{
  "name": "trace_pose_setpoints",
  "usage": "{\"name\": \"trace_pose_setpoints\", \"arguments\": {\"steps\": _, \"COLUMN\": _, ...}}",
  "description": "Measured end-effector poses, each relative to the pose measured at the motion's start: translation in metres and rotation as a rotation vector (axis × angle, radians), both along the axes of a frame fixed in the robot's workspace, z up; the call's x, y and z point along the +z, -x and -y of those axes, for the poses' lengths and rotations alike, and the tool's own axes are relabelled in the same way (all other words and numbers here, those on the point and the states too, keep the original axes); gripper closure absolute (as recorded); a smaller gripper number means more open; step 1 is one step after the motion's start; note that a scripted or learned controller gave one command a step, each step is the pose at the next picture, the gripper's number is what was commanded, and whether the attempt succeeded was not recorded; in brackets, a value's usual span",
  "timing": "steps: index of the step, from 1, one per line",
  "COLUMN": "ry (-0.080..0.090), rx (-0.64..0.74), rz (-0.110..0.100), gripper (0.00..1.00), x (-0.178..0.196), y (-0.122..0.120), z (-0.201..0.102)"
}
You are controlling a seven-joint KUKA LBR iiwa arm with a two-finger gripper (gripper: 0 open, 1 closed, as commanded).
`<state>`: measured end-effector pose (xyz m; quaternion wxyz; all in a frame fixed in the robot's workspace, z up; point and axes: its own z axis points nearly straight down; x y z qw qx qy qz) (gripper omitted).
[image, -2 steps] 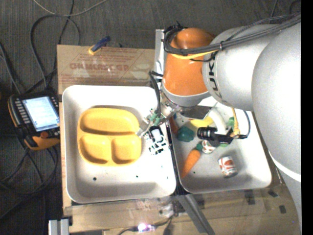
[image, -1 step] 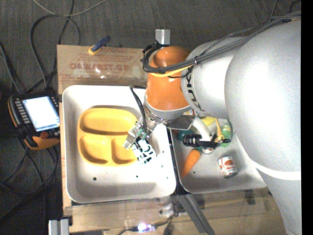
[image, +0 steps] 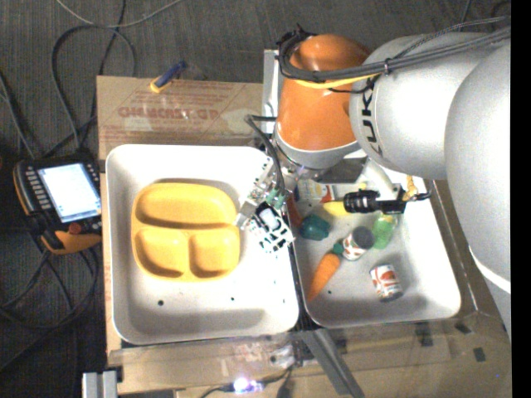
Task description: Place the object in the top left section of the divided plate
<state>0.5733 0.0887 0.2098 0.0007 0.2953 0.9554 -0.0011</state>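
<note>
Yellow plate (image: pixel 187 229) sits in the left bin (image: pixel 124 305), its sections bare. My gripper (image: pixel 264 214) hangs just beside its right edge; I cannot tell how it is set. In the right bin (image: pixel 431 297) lie a carrot (image: pixel 323 274), teal piece (image: pixel 314 226), can (image: pixel 386 281).

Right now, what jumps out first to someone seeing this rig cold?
The big grey arm with its orange band comes in from the right and covers the top of the right bin. The yellow divided plate sits in the left bin, and the claw hangs just off the plate's right rim. Small toys crowd the right bin, among them an orange carrot and a red-and-white can.
</note>
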Motion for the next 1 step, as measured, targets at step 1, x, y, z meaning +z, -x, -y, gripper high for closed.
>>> {"name": "trace_pose_setpoints", "arguments": {"steps": 1, "ry": -0.001, "rx": 0.050, "rz": -0.001, "gripper": 1.00, "x": -0.0293, "y": 0.0039, "z": -0.0135}}
